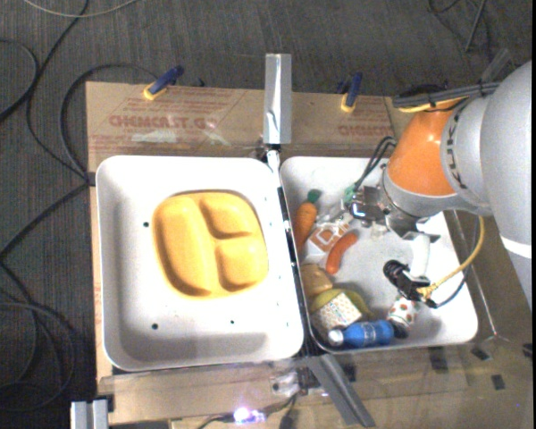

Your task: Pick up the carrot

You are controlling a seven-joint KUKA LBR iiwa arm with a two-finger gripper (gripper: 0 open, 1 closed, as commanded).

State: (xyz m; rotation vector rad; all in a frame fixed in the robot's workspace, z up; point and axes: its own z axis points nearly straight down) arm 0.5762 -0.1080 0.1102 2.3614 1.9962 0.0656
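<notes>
Hand [364, 206] of the grey and orange arm [447, 159] hung over the right bin [456, 324], near its top middle, and I could not tell what state it was in or whether it had hold of anything. The carrot [305, 222] lay to the left of the hand, near it but apart, along the bin's left wall with its green top pointing up. A red sausage toy [340, 250] lay just below the hand, and a yellow tray [212, 242] sat in the left bin [116, 329].

My arm [509, 141]: grey shell, orange band above wrist, blk cables, yellow cable looped below wrist.
</notes>
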